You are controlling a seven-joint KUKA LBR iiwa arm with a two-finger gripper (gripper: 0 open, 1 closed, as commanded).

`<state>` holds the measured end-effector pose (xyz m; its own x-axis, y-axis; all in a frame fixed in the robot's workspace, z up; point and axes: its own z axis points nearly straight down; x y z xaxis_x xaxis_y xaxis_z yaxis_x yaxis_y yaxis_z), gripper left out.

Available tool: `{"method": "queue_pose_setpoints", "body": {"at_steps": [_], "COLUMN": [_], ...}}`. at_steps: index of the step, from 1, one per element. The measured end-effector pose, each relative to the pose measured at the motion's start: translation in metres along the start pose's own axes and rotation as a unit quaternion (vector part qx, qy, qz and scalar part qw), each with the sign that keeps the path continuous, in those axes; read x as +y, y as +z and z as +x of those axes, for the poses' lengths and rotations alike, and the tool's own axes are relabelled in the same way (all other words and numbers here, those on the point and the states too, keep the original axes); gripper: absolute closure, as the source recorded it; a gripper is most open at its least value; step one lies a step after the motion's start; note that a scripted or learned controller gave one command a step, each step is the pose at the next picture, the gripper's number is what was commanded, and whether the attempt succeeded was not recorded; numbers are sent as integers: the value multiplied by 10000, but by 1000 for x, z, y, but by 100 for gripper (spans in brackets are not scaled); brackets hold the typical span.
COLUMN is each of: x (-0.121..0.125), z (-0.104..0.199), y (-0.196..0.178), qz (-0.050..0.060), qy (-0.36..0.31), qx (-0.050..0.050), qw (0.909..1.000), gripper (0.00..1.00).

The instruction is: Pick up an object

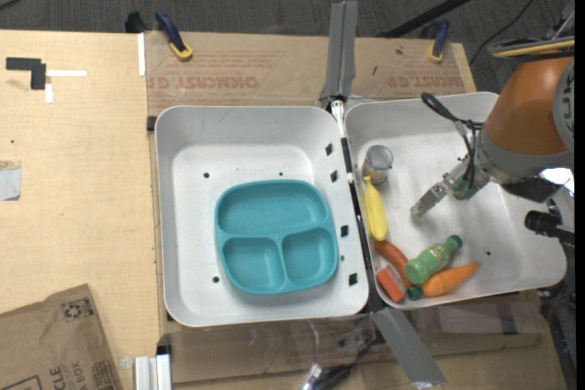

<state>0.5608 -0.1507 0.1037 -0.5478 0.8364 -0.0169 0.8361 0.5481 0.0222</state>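
Observation:
The right bin (pixel 512 224) holds a yellow banana (pixel 372 208) along its left wall, with a small grey cup (pixel 377 162) just behind it. At the bin's front lie a green bottle (pixel 431 258), an orange carrot (pixel 450 279) and a red-orange piece (pixel 391 274). My gripper (pixel 425 204) reaches in from the right and hangs over the bare middle of this bin. It is right of the banana and above the bottle, and nothing shows in its grasp. The orange wrist band (pixel 535 105) hides part of the bin's far right corner.
A teal divided plate (pixel 274 235) lies in the left bin (pixel 183 196). A grey post (pixel 342 50) rises behind the seam between the bins. Cardboard (pixel 238 73) lies behind them, and a wooden bench top (pixel 73 196) spreads to the left.

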Motion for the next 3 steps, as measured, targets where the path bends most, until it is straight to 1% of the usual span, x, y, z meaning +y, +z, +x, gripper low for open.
{"method": "queue_pose_setpoints", "body": {"at_steps": [1,2,3], "x": [5,-33,-49], "z": [4,31,10], "y": [0,-2,-4], "qz": [-4,-14,-39], "qy": [718,617,827], "qx": [-16,-34,5], "qw": [9974,9981,9966], "gripper": [0,0,0]}}
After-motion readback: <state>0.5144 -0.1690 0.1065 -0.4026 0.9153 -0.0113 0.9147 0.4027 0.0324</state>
